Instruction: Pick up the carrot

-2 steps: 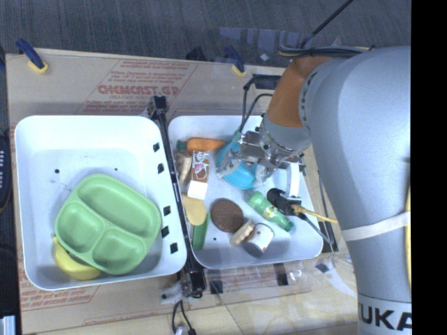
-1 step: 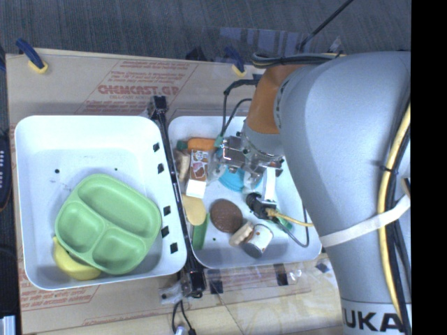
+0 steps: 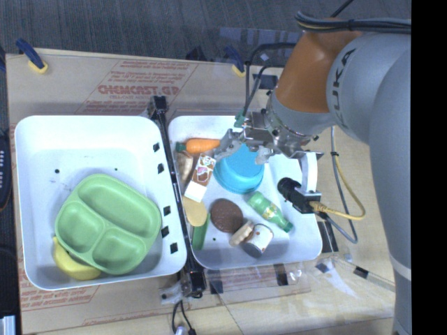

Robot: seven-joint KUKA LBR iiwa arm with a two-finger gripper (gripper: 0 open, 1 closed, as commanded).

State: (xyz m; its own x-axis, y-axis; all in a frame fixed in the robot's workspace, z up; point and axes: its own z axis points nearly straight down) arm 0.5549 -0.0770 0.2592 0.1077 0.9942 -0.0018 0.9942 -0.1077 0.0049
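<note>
The arm [image 3: 349,68] reaches in from the right, its gripper [image 3: 246,144] spread open and holding nothing, above the blue bowl [image 3: 239,173]. The carrot [image 3: 202,146], orange and stubby, lies at the right bin's [image 3: 307,250] far left corner, near the wall, left of the gripper.

My bench [image 3: 126,82] is covered with brown cardboard printed with red lettering, held down at the far edge by blue clamps [image 3: 31,56]. Two shallow white bins rest directly on it, side by side and touching along a black clipped seam. The left bin [image 3: 42,138] sits under the lettering; the right bin [image 3: 307,246] sits just beside it, below my arm.
</note>
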